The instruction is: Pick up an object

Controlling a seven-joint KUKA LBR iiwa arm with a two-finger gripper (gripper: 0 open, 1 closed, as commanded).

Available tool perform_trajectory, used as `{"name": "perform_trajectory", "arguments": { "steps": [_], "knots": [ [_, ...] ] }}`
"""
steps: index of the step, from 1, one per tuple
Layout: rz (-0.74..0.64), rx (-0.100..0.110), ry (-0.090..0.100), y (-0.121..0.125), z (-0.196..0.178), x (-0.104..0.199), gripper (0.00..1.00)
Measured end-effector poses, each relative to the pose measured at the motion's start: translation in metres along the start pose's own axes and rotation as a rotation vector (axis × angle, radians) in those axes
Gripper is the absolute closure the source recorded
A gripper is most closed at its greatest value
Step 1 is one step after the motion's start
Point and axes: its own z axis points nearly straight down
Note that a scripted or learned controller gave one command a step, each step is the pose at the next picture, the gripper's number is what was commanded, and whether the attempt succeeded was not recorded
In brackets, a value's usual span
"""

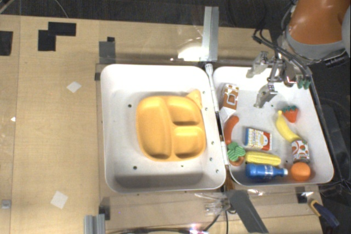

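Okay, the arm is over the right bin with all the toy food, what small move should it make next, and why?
Probably lower the gripper a little toward the bare floor of the right bin and edge it toward the banana. The gripper hangs near the bin's far end with nothing seen between its fingers, and the banana lies just toward the camera from it, apart from most other toys.
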Motion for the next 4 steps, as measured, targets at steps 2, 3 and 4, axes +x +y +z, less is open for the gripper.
{"name": "perform_trajectory", "arguments": {
  "steps": [2,3,4],
  "knots": [
    [0.135,0.003,-0.001,-0.116,0.147,-0.038,0.0],
    [0.453,0.002,-0.005,-0.122,0.11,-0.03,0.0],
    [0.453,0.002,-0.003,-0.121,0.111,-0.03,0.0]
  ]
}}
